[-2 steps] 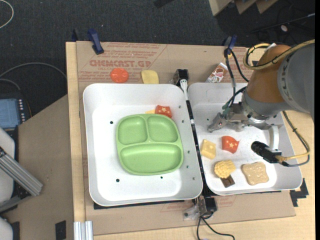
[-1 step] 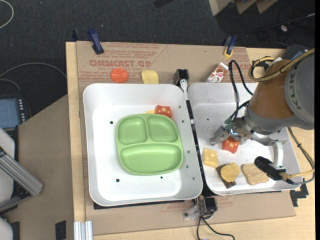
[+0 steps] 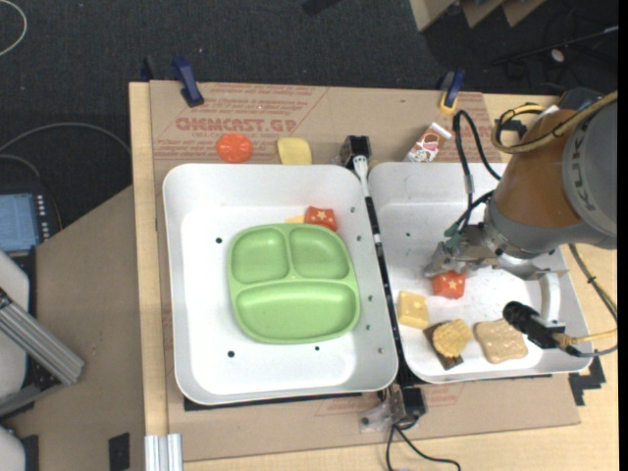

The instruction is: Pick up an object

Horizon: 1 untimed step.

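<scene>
Gripper (image 3: pixel 453 261) low in right bin (image 3: pixel 412 189), just above red strawberry piece (image 3: pixel 449 285) | jaw state cannot be told, nothing visibly between them | yellow cheese wedge (image 3: pixel 413 310), cookie (image 3: pixel 450 340), toast (image 3: pixel 498 340) along bin's near side | green divided plate (image 3: pixel 292 283) in left bin (image 3: pixel 196 263)

My gripper (image 3: pixel 453 261) sits in the right bin (image 3: pixel 412 194), just above the toy strawberry (image 3: pixel 449 285); the divided plate (image 3: pixel 291 283) lies in the left bin (image 3: pixel 196 263).
</scene>
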Tool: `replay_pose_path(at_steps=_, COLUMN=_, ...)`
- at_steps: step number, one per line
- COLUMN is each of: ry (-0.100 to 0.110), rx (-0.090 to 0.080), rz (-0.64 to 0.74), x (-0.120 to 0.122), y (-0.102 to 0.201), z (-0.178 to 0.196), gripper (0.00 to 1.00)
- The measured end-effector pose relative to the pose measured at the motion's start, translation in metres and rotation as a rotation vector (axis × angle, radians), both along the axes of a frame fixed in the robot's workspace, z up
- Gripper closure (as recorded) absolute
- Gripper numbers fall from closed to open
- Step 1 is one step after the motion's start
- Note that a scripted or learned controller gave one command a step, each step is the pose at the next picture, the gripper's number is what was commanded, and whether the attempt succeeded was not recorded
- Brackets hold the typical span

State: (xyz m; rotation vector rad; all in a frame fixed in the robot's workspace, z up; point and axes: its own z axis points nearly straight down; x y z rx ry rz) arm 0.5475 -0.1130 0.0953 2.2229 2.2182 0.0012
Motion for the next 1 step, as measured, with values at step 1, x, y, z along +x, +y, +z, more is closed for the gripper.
replay_pose_path(at_steps=1, ry=-0.012, rx=0.002, rz=0.008, x=-0.0358, y=0.053, z=0.1479, gripper=1.0)
